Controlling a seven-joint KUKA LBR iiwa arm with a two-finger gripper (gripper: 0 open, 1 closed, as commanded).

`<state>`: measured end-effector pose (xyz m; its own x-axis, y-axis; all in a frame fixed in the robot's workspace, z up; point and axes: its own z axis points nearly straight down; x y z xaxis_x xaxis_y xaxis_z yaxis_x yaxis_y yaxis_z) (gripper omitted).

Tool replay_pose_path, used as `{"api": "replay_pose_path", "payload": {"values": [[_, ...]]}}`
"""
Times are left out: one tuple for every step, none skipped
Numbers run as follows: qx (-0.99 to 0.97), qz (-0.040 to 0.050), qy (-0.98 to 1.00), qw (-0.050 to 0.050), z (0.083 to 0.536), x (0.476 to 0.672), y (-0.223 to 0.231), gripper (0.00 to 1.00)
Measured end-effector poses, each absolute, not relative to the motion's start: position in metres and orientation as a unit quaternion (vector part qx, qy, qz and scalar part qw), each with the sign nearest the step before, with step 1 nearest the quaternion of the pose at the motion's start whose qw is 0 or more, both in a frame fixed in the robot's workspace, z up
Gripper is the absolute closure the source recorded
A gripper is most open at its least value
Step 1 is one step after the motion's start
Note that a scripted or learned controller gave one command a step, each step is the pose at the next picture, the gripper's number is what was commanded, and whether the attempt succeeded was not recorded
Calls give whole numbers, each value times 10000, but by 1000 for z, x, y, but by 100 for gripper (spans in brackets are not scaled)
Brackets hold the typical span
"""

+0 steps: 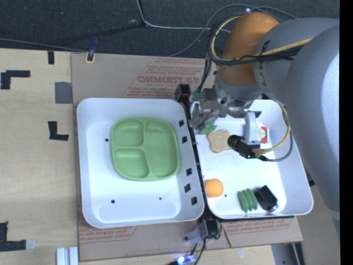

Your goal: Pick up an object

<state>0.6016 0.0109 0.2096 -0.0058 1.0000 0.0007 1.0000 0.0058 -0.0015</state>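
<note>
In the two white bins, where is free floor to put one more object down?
Left white bin: bare strips all around the green divided plate, widest along the near edge. Right white bin: a patch between the orange ball and the tan bread slice. Its far end is crowded under the gripper.

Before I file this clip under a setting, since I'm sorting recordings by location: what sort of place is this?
Most likely a robotics lab test bench, not a home kitchen. Two white bins sit side by side on cardboard, a grey arm reaches in, and toy-like items such as a green divided plate lie in them.
</note>
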Motion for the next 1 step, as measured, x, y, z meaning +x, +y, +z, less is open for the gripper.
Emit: {"api": "replay_pose_path", "payload": {"values": [[-7051, -8, -7091, 1, 218, 631, 55, 100]]}}
